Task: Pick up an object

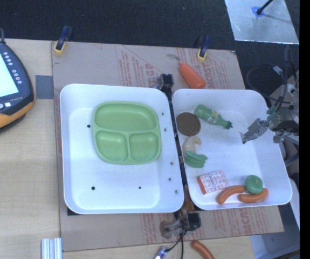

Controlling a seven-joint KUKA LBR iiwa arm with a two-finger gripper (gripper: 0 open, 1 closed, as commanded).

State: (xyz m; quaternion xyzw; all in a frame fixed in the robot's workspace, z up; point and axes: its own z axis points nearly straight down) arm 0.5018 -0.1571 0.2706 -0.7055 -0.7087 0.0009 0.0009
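Note:
My gripper (253, 130) hangs over the right side of the right bin (273, 161), reaching in from the right edge, with nothing seen in it. To its left lie a green bottle (212, 116) and a brown disc (188, 123). Below those are a cream curved piece (191, 143) and a green bunch (195, 159). Near the bin's front sit a red and white box (212, 182), two orange sausages (241, 195) and a green round fruit (254, 184).
The left bin (79, 166) holds a green divided plate (126, 132). An orange carrot (191, 75) lies on the board behind the bins, and another orange piece (203, 249) in front. A control pendant (1, 88) rests at far left.

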